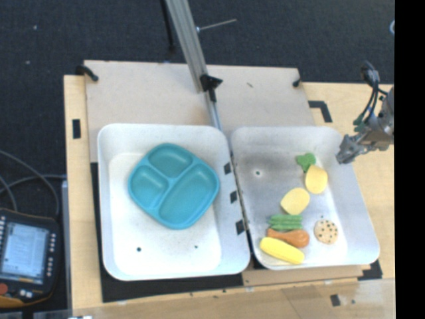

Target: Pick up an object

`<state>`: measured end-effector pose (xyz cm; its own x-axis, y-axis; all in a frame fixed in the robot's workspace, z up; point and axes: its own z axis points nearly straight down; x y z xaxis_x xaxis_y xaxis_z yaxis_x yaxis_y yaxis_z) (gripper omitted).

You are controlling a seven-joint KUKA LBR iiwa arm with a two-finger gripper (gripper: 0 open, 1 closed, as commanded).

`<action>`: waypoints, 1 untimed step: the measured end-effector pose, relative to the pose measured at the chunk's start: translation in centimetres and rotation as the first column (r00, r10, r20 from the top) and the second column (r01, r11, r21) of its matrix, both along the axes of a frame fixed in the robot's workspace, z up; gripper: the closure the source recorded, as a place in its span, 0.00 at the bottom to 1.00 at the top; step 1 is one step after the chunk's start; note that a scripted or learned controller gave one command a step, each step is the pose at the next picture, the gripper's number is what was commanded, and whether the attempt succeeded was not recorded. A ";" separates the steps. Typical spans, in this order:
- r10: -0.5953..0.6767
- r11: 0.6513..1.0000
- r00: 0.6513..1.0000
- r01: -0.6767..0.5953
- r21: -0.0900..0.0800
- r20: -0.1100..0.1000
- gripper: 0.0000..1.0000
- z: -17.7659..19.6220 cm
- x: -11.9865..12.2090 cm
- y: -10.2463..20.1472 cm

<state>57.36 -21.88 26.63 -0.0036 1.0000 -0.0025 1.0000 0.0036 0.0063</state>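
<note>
From the camera above the bench we see two white bins side by side. The left bin (pixel 113 178) holds a blue divided plate (pixel 174 185), lying flat near its middle. The right bin (pixel 265 151) holds a cluster of toy food toward its near right part: a green leafy piece (pixel 305 160) touching a yellow chip (pixel 317 179), a second yellow chip (pixel 295 201) just nearer, then green beans (pixel 285 222), an orange carrot (pixel 289 236), a yellow banana (pixel 281 250) along the near wall, and a speckled cookie (pixel 325 231) to their right. The gripper (pixel 346 153) hangs at the bin's far right rim, apart from the food; we cannot tell how its fingers stand. A metal pole (pixel 189 38) rises behind the bins.
</note>
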 end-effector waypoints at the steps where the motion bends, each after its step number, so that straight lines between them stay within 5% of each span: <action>1: 0.002 1.000 1.000 -0.002 0.002 -0.004 1.00 -1.3 0.3 4.8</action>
